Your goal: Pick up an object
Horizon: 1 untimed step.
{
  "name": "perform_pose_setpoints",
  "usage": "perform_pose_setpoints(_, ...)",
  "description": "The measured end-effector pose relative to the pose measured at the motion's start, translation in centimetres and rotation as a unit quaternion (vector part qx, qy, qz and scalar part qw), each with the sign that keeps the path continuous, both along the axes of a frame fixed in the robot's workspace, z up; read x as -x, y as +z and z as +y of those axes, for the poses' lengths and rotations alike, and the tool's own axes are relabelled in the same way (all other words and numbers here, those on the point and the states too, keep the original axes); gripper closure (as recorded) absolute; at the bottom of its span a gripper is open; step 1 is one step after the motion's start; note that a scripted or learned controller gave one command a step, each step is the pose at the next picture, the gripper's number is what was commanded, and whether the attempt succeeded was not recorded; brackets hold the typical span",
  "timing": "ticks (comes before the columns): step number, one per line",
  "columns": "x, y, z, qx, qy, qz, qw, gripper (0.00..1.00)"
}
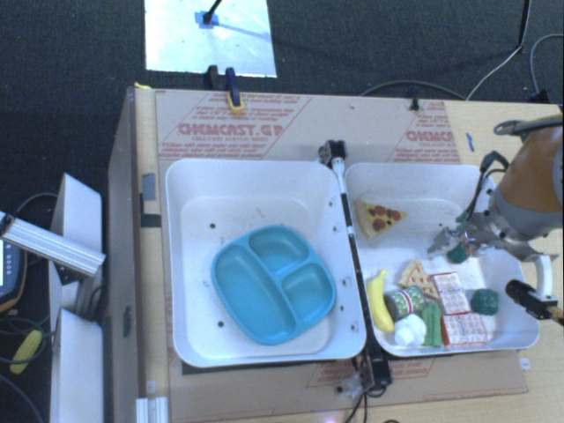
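Observation:
My gripper [453, 241] hangs low over the right bin [423, 183], near its right wall, with the grey arm and its orange band [536, 176] behind it. A small dark green object [457, 256] lies right under the gripper's tip; whether it is touched is unclear. A pizza slice [379, 218] lies to the left in the same bin. Along the bin's front sit a banana [380, 300], a cracker [416, 277], a green can [404, 302], a white lump [410, 330], two red-and-white boxes [452, 293] and a dark green broccoli piece [484, 301].
The left bin [198, 192] holds a blue divided plate [273, 282]. A thin divider rail [346, 227] runs between the bins. A black part [529, 298] juts over the right bin's right rim. Cardboard [264, 122] lies behind the bins.

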<state>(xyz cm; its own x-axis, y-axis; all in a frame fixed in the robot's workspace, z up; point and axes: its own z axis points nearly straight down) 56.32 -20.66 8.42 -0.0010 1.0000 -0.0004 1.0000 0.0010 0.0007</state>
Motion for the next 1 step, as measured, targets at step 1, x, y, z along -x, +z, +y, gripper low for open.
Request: perform_pose_setpoints(1,-0.11,1.11,0.01,0.0001,0.001,-0.002,1.0000,1.00)
